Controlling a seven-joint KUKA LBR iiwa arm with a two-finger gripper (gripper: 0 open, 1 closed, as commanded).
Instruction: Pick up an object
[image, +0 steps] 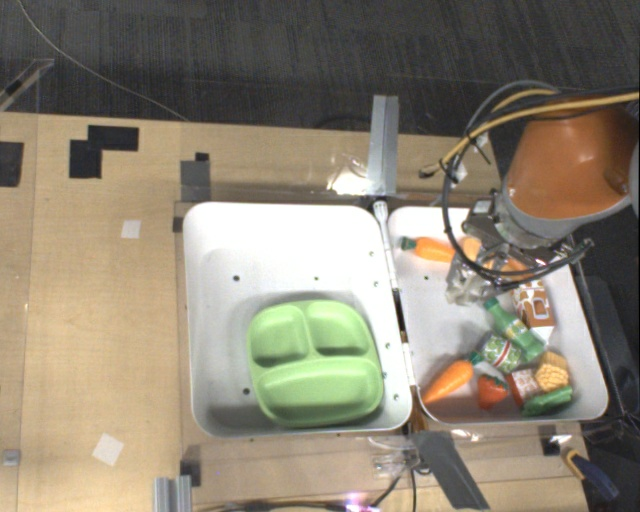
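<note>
Light wooden tabletop (90, 330) with black square markings at far left, small pale tape squares at left; dark carpeted floor (250, 50) beyond the far edge. Two shallow white bins side by side: left bin (230, 250), right bin (425, 330), split by a metal divider rail. Grey metal post (384, 145) upright at the far edge between them.

Arm (570, 165) in from the right, orange band big in view, yellow and black cables looping over it. Hand (470, 280) low over the far-middle part of the right bin, just near of a carrot; opening cannot be told, blurred and partly under the wrist. Nothing seen gripped.

Left bin: one green divided tray (315, 362), three compartments, near-centre.

Right bin, counted:
- two carrots: far carrot (430, 248) near the far-left corner, near carrot (448, 380) at near left, tilted
- one green bottle-like item (505, 322) just near-right of the hand
- one white-and-brown box (533, 303) at right
- one red-green-white packet (497, 352) mid-right
- one red tomato-like piece (491, 392) beside the near carrot
- one corn-like yellow piece (553, 376) at near right, green piece (548, 402) touching it

Items in the near-right cluster crowded, touching each other.
</note>
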